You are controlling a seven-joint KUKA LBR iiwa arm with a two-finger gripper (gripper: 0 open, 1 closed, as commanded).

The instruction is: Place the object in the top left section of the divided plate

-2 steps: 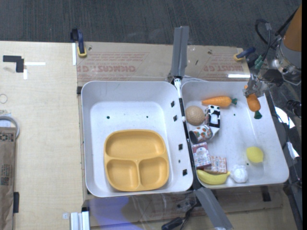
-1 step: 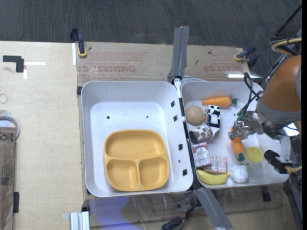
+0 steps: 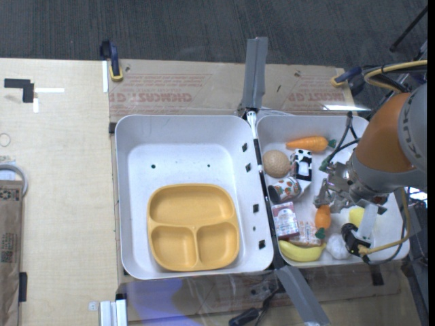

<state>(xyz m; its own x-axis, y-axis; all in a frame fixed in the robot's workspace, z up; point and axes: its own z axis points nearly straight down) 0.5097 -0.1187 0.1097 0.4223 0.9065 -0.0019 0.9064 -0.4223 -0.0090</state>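
A yellow divided plate (image 3: 194,227) lies in the left bin, with one long section at the top and two smaller ones below; nothing lies in it. My gripper (image 3: 327,194) hangs low over the right bin, amid a pile of toy food. Right under it stands a small orange piece (image 3: 323,218). A carrot (image 3: 307,143), a tan ball (image 3: 276,163), a black-and-white cow figure (image 3: 302,165) and a banana (image 3: 301,250) lie around it.
The left bin (image 3: 136,182) and right bin (image 3: 272,124) meet at a raised divider with a grey post (image 3: 255,73) behind it. Small packets (image 3: 287,219) and a white lump (image 3: 336,246) crowd the right bin's front. Cables (image 3: 387,70) run at the far right.
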